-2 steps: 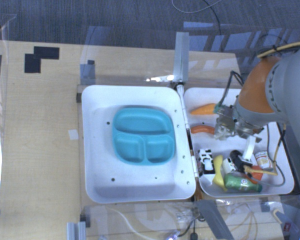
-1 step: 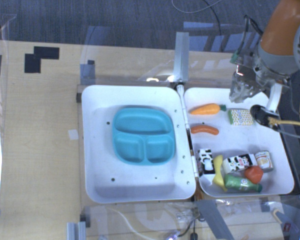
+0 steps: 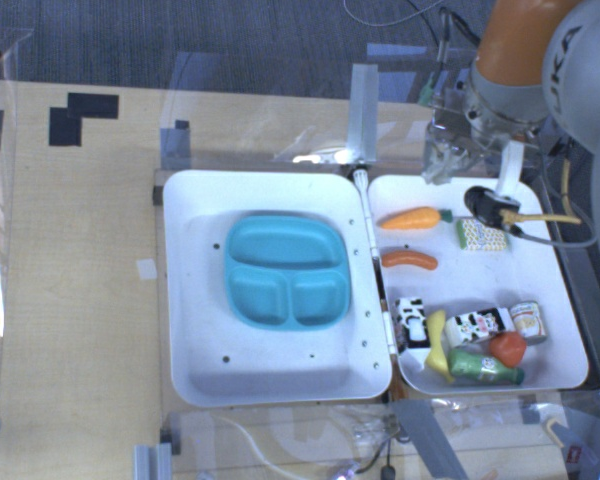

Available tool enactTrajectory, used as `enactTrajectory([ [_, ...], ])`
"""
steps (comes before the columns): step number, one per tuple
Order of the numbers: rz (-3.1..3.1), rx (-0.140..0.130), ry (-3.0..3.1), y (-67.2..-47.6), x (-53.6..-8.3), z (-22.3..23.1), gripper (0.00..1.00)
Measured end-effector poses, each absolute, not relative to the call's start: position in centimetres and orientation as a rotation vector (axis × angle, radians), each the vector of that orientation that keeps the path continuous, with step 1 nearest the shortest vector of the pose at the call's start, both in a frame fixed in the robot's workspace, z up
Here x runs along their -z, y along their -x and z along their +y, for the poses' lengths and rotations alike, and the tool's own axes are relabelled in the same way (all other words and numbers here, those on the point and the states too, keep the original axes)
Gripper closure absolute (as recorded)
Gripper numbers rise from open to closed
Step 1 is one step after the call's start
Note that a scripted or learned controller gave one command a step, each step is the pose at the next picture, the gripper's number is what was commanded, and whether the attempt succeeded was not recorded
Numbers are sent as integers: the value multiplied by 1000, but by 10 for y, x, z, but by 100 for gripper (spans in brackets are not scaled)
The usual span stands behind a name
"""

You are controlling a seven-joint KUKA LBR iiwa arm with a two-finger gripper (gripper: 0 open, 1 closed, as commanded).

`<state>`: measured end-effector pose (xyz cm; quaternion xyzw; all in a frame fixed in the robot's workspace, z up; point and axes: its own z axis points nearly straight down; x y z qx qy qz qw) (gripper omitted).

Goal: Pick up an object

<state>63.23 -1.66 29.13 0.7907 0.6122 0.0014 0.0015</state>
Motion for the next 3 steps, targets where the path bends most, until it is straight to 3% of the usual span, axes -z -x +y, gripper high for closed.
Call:
enactTrajectory([
  [1, 1994, -6, -2423, -670, -300, 13, 100],
  [2, 2164, -4, -2275, -659, -259, 62, 100],
  [3, 2169, -8, -2266, -661, -270, 63, 100],
])
